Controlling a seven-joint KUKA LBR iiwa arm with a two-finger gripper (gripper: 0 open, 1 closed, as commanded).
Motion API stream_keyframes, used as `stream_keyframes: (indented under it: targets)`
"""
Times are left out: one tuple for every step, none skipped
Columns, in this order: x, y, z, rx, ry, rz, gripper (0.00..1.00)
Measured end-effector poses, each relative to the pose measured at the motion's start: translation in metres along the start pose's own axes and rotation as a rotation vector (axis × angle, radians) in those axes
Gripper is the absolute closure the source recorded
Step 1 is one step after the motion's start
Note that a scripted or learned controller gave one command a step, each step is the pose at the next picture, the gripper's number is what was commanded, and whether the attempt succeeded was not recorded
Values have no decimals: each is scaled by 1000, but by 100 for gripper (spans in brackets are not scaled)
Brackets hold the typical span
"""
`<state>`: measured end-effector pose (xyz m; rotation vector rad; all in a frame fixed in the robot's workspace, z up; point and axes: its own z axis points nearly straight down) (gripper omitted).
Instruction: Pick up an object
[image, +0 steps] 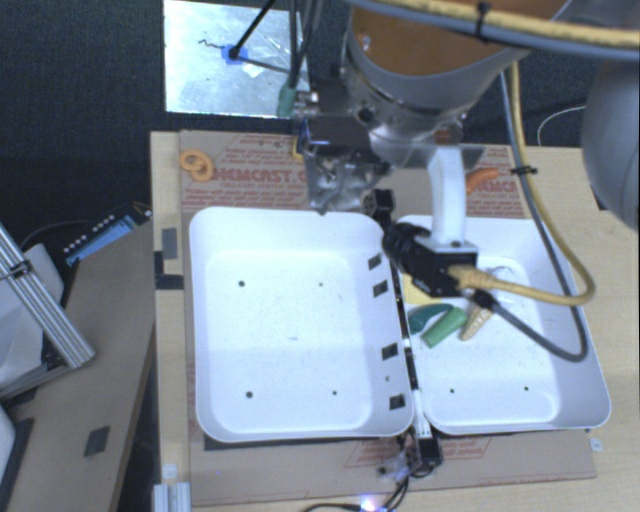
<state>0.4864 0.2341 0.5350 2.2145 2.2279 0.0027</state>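
fingers (340, 190) hang over the left bin's (290, 330) far rim, grip hidden, cardboard print unreadable.

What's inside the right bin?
In the right bin: a green object, a tan piece beside it, something yellow. The arm covers the bin's upper left.

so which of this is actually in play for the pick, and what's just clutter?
In play:
- gripper, above the left bin's far edge
- green object in the right bin
- tan object beside it

Lying about:
- left bin
- orange ring on the cardboard behind the bins
- orange item behind the right bin
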Motion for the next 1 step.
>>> stream_keyframes:
  targets:
    - [0, 0, 0, 0, 0, 0, 100]
